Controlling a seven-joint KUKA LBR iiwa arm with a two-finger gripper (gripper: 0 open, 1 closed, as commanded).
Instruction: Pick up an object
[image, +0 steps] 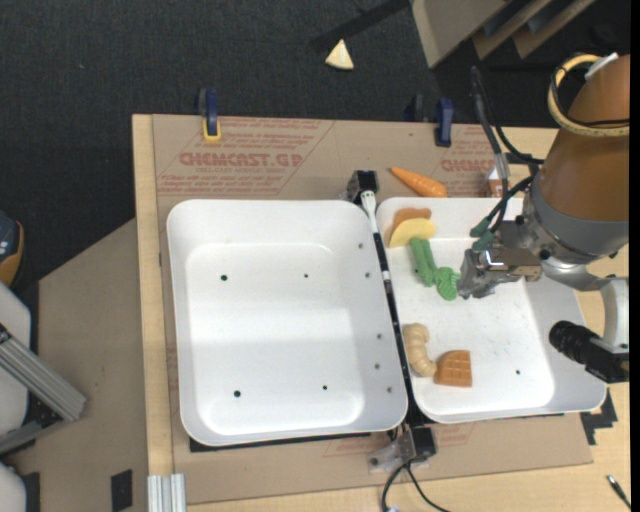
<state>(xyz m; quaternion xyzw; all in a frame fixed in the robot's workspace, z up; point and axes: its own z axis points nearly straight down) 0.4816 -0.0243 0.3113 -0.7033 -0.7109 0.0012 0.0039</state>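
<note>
Tool (478, 283) low in right bin (520, 385), right of centre frame, beside green toy (432, 268) (touching or not: unclear); grip state cannot be told.

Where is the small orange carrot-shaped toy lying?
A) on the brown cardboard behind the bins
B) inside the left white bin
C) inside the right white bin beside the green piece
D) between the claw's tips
A: the small orange carrot-shaped toy lies on the brown cardboard, beyond the back rim of the right white bin.
</note>
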